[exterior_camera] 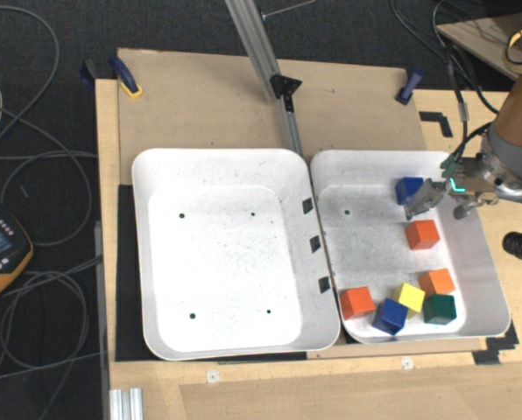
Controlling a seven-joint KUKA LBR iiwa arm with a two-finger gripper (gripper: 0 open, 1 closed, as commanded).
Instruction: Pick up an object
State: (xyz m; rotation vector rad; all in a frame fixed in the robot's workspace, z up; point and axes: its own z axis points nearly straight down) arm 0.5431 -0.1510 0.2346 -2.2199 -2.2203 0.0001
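Beside the pincer (426, 196), on its far side and touching or nearly so, sits a blue block (409, 187) in the right bin (484, 261). Whether the pincer is spread or pressed together cannot be told. Advice: centre over one block, descend squarely, close on flat faces. Nearer alternative: an orange block (422, 234), just below the pincer, small, cube-shaped, matte, standing apart from the others.

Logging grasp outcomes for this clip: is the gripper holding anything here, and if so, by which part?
Cannot be told. The gripper sits against the blue block in the right bin, but the view doesn't show the block between its fingers.
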